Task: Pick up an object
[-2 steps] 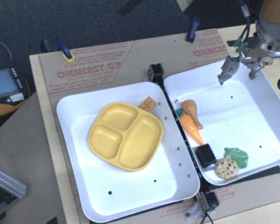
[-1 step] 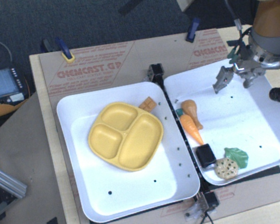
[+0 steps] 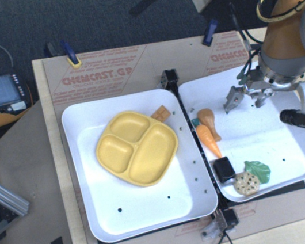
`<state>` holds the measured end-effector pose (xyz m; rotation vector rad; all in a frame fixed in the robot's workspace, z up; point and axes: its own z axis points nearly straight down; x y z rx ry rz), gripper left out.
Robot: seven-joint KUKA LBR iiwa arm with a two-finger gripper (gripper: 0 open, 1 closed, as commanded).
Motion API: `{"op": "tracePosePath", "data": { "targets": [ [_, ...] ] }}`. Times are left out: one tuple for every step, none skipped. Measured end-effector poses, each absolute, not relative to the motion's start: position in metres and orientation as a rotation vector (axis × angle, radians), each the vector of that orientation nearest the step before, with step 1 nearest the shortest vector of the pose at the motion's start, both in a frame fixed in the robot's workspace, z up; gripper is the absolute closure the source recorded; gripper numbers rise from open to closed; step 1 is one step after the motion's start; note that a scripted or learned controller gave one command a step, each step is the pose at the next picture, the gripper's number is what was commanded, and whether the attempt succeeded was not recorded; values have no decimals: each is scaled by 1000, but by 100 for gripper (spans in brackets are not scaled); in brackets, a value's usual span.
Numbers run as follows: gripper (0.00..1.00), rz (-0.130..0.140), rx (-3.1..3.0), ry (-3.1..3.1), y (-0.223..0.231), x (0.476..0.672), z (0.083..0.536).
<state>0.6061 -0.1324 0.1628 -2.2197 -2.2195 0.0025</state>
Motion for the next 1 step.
{"op": "tracePosePath", "data": {
  "targets": [
    [0,4,-2219,-2219,-137,615,110]
  ]
}}
